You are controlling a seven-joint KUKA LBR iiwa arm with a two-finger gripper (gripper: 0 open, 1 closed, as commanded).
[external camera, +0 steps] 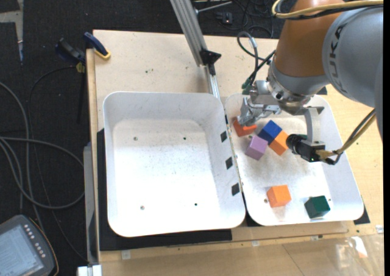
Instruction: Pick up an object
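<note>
Camera view gives you two shallow white bins side by side on the wooden bench (152,55). The left bin (122,110) has only dark specks scattered on its floor. The right bin (347,189) holds all the blocks, and you can count six of them.

Three are orange or red-orange: one orange-red block (245,128) lies at the bin's upper left, just below the gripper (251,112); one small orange block (278,144) sits tucked against the right side of the blue one; and one orange cube (279,195) rests alone near the front of the bin. You also have one blue block (270,130), one lilac block (257,147) and one dark green cube (317,206).

The blue, lilac, small orange and orange-red blocks form a tight cluster in the bin's upper half, touching or nearly touching. The orange cube and green cube lie well apart from that cluster, near the front rim, with the green one toward the right corner.

The arm (323,31) reaches in from the right, and its gripper hangs low over the upper left of the right bin, right above the orange-red block. You cannot tell how far the jaws are parted, and no block shows between them.
</note>
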